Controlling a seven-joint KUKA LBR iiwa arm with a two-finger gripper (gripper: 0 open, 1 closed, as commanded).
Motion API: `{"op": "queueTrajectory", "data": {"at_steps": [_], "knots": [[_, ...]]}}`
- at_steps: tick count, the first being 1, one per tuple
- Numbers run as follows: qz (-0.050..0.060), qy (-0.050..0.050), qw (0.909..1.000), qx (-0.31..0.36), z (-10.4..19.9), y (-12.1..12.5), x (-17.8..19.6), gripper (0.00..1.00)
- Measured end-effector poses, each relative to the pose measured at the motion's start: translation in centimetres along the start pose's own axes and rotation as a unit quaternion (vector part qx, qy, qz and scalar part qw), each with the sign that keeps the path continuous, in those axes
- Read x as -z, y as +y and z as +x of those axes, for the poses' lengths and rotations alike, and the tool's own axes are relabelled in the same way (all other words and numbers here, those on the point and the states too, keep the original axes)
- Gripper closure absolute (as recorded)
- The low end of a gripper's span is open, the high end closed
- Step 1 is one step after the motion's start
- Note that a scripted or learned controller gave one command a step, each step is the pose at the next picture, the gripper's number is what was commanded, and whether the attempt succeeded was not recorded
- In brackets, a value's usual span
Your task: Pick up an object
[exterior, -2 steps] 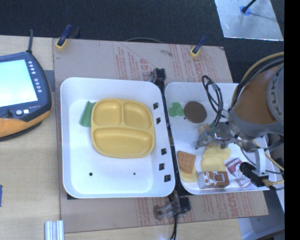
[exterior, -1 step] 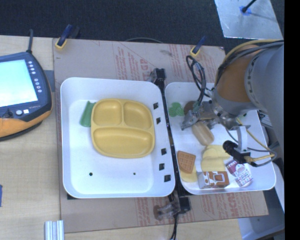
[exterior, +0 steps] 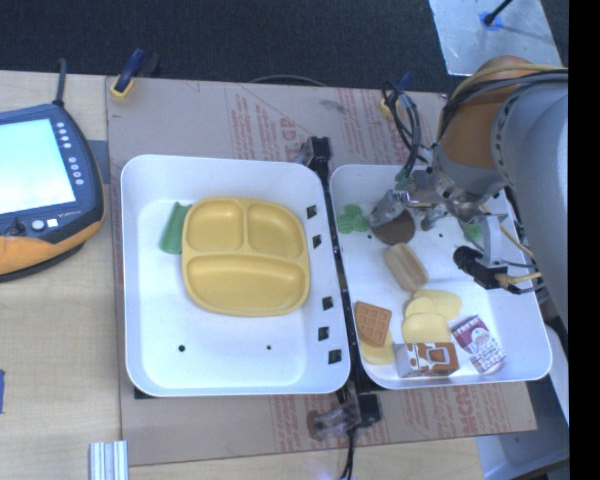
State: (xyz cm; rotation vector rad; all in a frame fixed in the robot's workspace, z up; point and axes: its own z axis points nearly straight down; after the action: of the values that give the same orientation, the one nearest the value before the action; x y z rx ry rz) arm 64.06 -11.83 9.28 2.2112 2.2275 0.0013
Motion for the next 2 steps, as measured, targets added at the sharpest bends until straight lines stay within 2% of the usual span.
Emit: {"op": "queueTrajectory", "data": {"at_steps": [1, 2], "knots": [[0.003, 0.000, 1.0000, 0.003, 0.0, -0.2, 1.1, 1.00], [0.000, 0.001, 1.0000, 0.001, 6.6, -1.5, 10.4, 1.00]]}}
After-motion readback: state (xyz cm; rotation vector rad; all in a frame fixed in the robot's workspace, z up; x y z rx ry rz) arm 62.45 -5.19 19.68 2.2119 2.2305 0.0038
